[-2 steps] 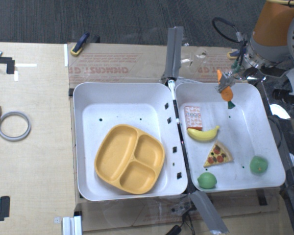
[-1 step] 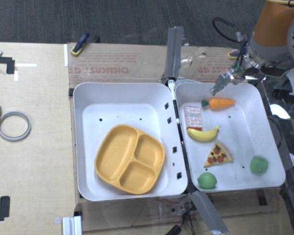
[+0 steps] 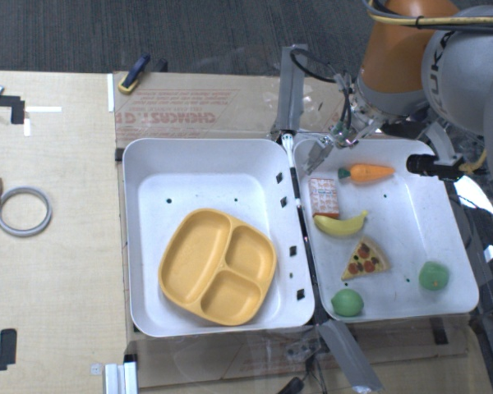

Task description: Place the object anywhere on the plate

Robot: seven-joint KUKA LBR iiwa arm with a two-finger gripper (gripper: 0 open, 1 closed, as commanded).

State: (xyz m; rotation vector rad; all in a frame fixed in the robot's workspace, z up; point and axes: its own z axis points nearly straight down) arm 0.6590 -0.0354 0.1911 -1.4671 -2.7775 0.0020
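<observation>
I'm looking at the claw (image 3: 333,142) first: it's hanging over the far left corner of the right bin (image 3: 452,245), just beyond the carrot (image 3: 370,172), and I'm not able to tell how it's set, too small and cluttered there. I'm seeing nothing carried under it.

Working outward from the carrot: the small red-and-white packet (image 3: 324,195) is lying just to its left and nearer the camera, the banana (image 3: 340,223) is sitting just past the packet, then the pizza slice (image 3: 365,260), with one green ball (image 3: 347,303) at the near edge and another green ball (image 3: 433,276) well off to the right.

The yellow plate (image 3: 218,265), three compartments, is resting in the left bin (image 3: 148,220), well left of the carrot, with nothing on it. So I'm judging the task as barely started: no object picked, the carry and drop all left.

The arm (image 3: 444,39) is reaching in from the right, orange band up high, wrist tilting down and left toward the carrot corner.

Tape roll (image 3: 22,211) is sitting on the surface (image 3: 57,302), far left of the carrot.
</observation>
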